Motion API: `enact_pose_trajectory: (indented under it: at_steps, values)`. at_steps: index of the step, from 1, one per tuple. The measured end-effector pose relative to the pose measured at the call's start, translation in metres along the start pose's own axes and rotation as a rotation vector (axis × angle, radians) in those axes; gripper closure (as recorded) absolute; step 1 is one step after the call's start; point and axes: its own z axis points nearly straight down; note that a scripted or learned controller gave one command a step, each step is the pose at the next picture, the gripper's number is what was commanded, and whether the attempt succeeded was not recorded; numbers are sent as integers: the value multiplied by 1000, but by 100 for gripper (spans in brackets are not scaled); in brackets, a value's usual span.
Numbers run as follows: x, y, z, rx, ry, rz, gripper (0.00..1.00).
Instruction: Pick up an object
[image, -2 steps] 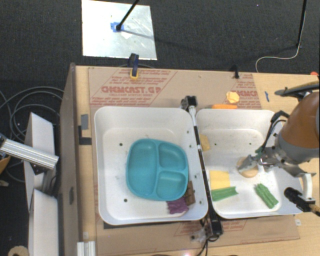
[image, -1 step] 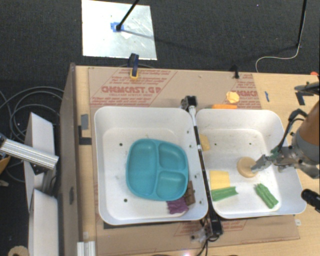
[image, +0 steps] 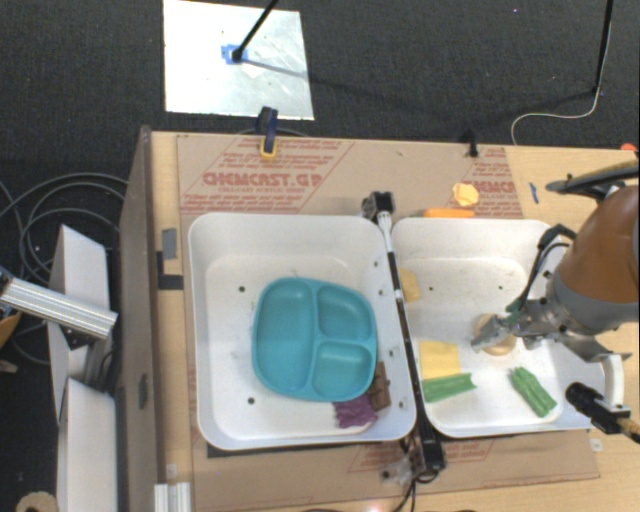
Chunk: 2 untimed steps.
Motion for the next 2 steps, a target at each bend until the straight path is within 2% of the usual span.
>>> enact_pose_trajectory:
  at_steps: [1, 2]
  values:
    - [-26, -16, 4, -1, -2, 8, 0]
    - [9, 25, 50, -3, -2, -2, 0]
